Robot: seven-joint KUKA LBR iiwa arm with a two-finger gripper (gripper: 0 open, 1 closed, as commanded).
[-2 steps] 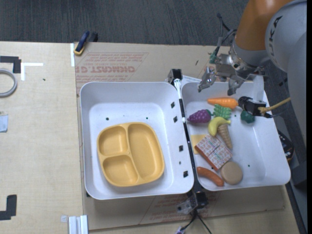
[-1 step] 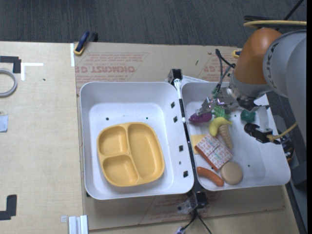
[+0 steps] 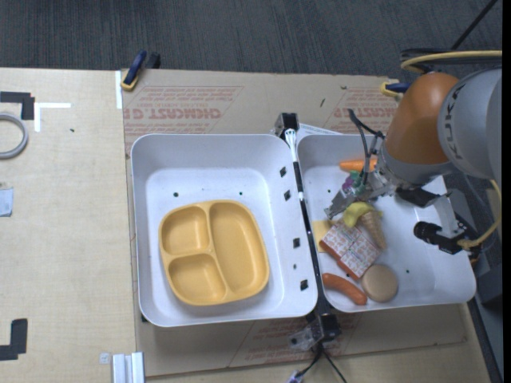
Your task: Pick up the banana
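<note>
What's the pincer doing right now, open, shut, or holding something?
Pincer: down in the right bin at the banana; open or shut cannot be told, and no grasp can be confirmed.

Two shallow white bins sit side by side on the surface (image 3: pixel 72 238). The left bin (image 3: pixel 152 182) holds a yellow three-compartment plate (image 3: pixel 214 252). In the right bin (image 3: pixel 447 282), the gripper (image 3: pixel 351 202) is down at the banana (image 3: pixel 357 211), touching its far end; whether it grips the banana cannot be told. Beside the banana lies a cone-shaped piece (image 3: pixel 372 230), with a red-and-white patterned packet (image 3: pixel 350 250) just near of it. A sausage (image 3: pixel 345 288) and a round brown bun (image 3: pixel 380 282) lie at the near edge. A carrot (image 3: pixel 355 165) lies farther back, partly under the grey arm (image 3: pixel 471 126).
</note>
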